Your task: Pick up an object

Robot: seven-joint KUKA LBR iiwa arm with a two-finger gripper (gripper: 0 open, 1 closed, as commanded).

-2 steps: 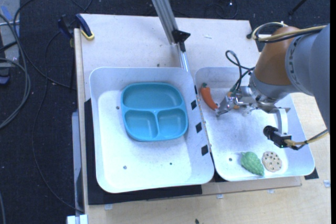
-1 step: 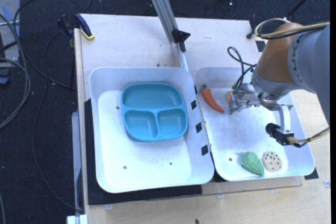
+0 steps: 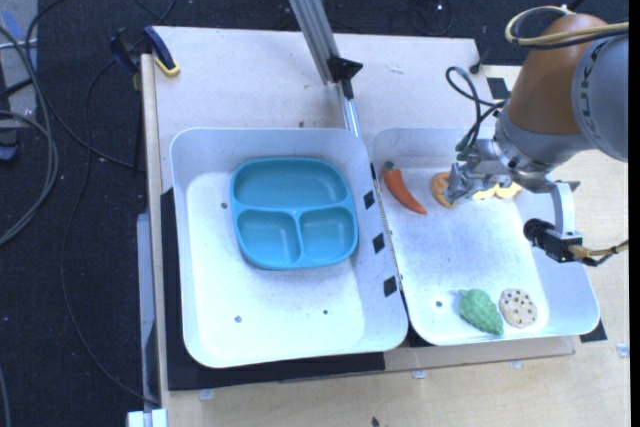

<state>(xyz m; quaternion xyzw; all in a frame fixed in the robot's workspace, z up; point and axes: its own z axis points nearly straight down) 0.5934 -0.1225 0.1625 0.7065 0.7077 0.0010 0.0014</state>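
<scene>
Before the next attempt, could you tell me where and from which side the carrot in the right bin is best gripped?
I would grip the carrot across its thicker middle, coming straight down from above. It lies flat on the right bin floor, slanted, green tip toward the bin's far left corner. Closing the fingers across its narrow width should suit it; there is open floor on both long sides.

My gripper (image 3: 455, 192) hangs low in the right bin (image 3: 560, 310), just beside an orange round piece (image 3: 441, 185). A carrot (image 3: 405, 190) lies near. The left bin (image 3: 200, 315) holds a blue tray (image 3: 295, 213).
</scene>
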